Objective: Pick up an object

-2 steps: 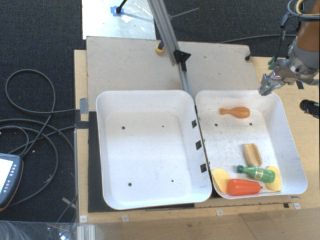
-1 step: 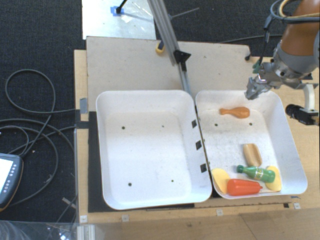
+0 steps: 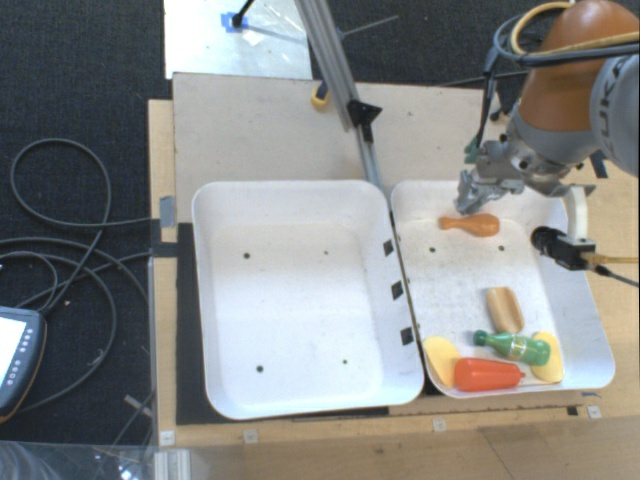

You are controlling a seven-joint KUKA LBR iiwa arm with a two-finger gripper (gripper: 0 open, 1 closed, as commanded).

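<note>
Two white bins are seen side by side on the bench (image 3: 250, 128). Arm is reached in from the right; gripper (image 3: 470, 204) is poised at the far end of the right bin (image 3: 590, 328), just above and touching or nearly touching an orange drumstick-shaped item (image 3: 472, 225). Whether it's gripped can't be told. Nearer the front, a bread roll (image 3: 504, 309) is seen, then a green bottle (image 3: 516, 346), a red-orange carrot-like item (image 3: 487, 373) and yellow pieces (image 3: 441, 353) packed close together. Left bin (image 3: 215, 268) is beside it, w/ cables (image 3: 60, 228) lying on the floor to the left.
</note>
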